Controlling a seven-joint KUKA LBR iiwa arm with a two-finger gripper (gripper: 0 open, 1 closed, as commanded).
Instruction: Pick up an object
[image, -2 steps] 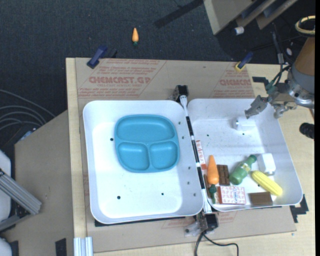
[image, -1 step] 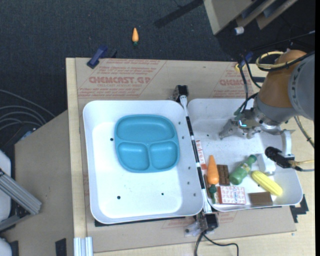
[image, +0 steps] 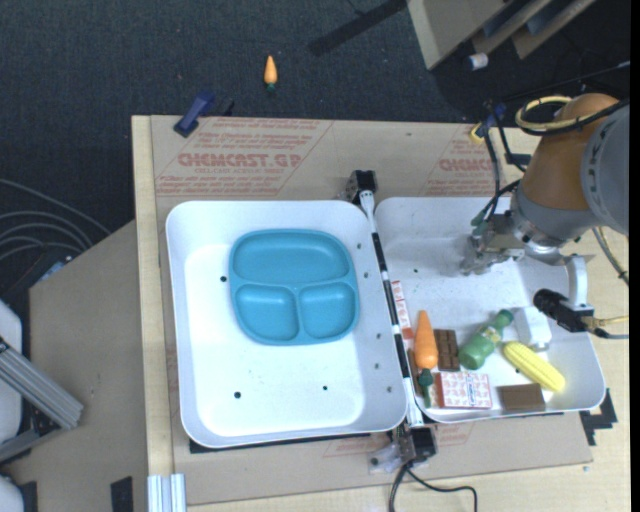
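In the upper right of the frame, the arm is reaching in over the right bin, with its orange band showing just above the wrist. The gripper is hanging over the bare upper part of that bin, and honestly it's just a small grey blur from this angle, so I can't tell how the jaws are standing or whether they're touching the floor. Nothing is visibly sitting between them.

All the pickable stuff is crowding the lower part of the right bin, well apart from the gripper. A carrot is lying along the bin's left wall, with a brown block just beside it. A green bottle is lying tilted near the middle, and a yellow corn cob is lying just to its right. Lower down, a red and white box is sitting next to a flat brown piece.

The left bin is holding a blue divided plate in its upper half. At the top of the frame, a tiny orange thing is lying on the dark floor.
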